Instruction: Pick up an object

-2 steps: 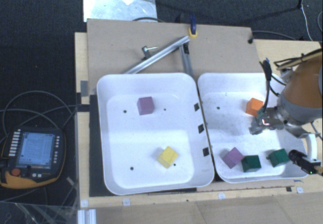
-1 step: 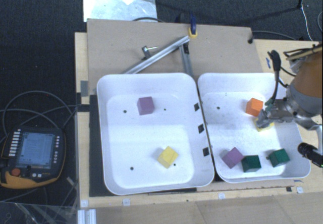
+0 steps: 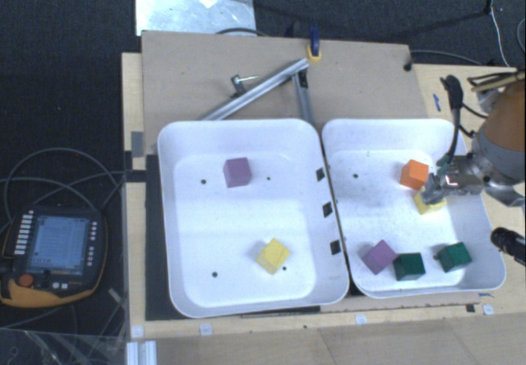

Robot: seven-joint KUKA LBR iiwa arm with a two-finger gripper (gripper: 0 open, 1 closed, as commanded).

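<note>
My gripper (image 3: 438,188) reaches into the right bin (image 3: 370,131) from the right and is down by its right wall. It sits directly over a small yellow block (image 3: 427,205), which is partly hidden beneath it. An orange cube (image 3: 414,173) lies just to the gripper's upper left, close to it. Along the right bin's front lie a purple cube (image 3: 379,256), a dark green cube (image 3: 408,265) and a green cube (image 3: 453,256). The left bin (image 3: 173,215) holds a purple cube (image 3: 237,172) and a yellow cube (image 3: 273,256).
A metal bar (image 3: 255,88) lies slanted on the cardboard behind the bins. A teach pendant (image 3: 53,252) with cables sits on the floor at the left. The arm's grey body (image 3: 503,141) hangs over the right bin's right rim.
</note>
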